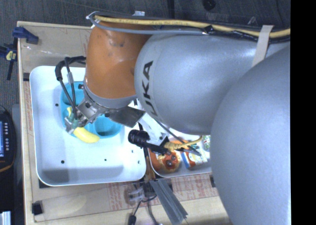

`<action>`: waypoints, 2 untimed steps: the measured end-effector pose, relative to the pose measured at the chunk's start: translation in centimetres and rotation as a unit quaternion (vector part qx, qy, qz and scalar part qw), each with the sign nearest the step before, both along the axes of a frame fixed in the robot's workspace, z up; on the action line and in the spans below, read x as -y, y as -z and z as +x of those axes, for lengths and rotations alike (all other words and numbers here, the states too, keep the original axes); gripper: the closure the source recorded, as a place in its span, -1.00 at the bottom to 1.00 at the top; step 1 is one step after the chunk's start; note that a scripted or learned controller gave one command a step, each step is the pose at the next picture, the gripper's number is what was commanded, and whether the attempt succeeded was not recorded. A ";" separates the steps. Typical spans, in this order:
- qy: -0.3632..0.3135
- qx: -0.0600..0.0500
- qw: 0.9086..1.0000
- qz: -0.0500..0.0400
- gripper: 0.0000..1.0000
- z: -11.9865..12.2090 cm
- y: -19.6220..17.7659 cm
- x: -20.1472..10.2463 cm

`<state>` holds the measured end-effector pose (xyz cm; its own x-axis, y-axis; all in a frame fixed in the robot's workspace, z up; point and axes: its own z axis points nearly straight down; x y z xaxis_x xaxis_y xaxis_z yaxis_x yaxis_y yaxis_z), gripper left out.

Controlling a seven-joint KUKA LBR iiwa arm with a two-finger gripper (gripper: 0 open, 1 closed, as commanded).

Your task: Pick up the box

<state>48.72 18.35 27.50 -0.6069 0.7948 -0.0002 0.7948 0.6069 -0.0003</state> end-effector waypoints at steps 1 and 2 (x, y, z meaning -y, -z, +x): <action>0.067 -0.003 0.998 -0.002 1.00 0.7 10.6 -2.3; 0.147 -0.001 0.989 -0.001 1.00 -1.1 18.4 1.5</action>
